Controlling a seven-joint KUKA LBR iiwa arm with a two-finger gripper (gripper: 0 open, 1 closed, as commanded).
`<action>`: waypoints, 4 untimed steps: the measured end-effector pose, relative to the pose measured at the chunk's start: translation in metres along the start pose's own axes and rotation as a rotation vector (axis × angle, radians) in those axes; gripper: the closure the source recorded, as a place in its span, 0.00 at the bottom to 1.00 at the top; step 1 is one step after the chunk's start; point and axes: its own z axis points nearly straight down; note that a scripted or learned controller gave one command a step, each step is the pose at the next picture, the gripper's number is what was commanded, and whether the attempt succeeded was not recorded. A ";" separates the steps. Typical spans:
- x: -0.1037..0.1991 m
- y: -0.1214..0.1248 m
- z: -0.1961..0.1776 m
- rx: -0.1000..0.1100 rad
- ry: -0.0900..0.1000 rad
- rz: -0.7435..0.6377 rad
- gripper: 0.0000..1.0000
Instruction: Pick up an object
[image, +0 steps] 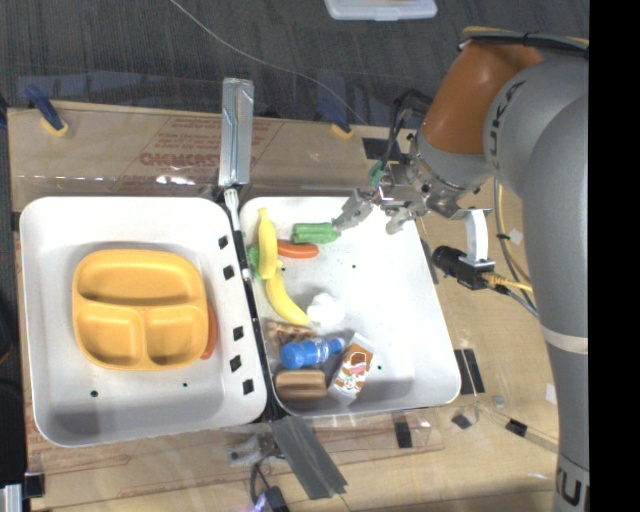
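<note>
Green block (315, 233) lies at twelve o'clock in the right bin (420, 300); we see the gripper (375, 211) just beside it, fingers seemingly apart, holding nothing.

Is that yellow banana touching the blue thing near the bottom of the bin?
Cannot tell. In the camera view the banana ends just above the blue object, and no gap or contact between them shows plainly from this slanted angle.
</note>
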 end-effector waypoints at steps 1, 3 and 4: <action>0.049 0.014 0.135 -0.001 -0.009 -0.049 0.00; 0.082 0.035 0.035 -0.011 -0.004 -0.456 0.00; 0.082 0.033 0.039 -0.004 -0.002 -0.455 0.00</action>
